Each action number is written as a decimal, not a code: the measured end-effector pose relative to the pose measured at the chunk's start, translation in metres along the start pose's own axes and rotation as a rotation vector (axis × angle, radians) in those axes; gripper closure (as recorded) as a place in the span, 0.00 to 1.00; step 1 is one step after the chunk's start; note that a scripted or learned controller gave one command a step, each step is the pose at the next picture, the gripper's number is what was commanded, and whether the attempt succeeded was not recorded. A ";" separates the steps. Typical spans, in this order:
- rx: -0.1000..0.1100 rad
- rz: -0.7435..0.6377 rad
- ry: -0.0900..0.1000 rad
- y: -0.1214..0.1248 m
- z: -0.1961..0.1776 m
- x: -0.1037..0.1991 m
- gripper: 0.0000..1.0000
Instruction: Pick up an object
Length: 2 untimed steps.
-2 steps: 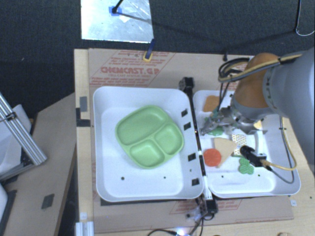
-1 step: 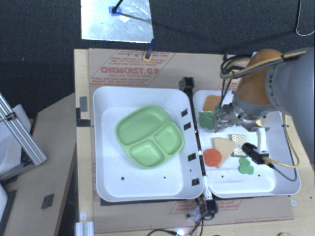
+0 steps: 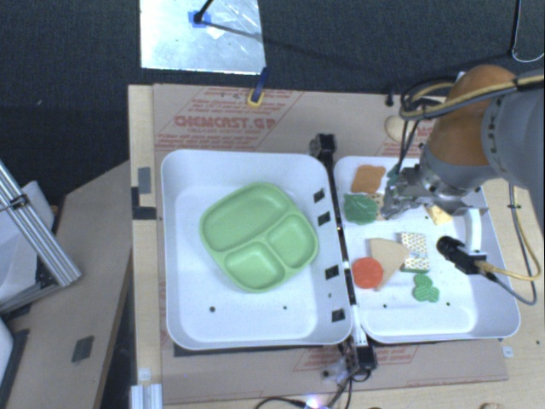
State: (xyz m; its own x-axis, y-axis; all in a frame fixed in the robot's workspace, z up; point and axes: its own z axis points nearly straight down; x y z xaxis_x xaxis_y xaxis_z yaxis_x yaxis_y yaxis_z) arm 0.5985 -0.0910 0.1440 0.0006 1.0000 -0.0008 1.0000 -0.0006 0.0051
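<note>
dark carpet floor (image 3: 68, 75) | cardboard-covered bench (image 3: 230, 118) | foil sheet (image 3: 201, 24)

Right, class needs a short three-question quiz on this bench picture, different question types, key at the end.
1. True or false: the green divided plate lies in the left bin.
2. Which item lies nearest the end effector? A) dark green piece B) red disc C) small green piece
3. Fill in: the red disc touches the tan ____ in the right bin.

Key: 1 true; 2 A; 3 wedge.
</note>
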 end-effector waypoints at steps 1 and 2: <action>-0.002 -0.006 0.000 0.006 -0.062 0.006 1.00; 0.001 -0.005 0.001 0.007 -0.082 0.006 1.00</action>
State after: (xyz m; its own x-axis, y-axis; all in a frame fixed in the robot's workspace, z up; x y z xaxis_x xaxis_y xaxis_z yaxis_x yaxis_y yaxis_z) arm 0.6054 -0.0845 0.2258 -0.0047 1.0000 -0.0001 1.0000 0.0047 0.0039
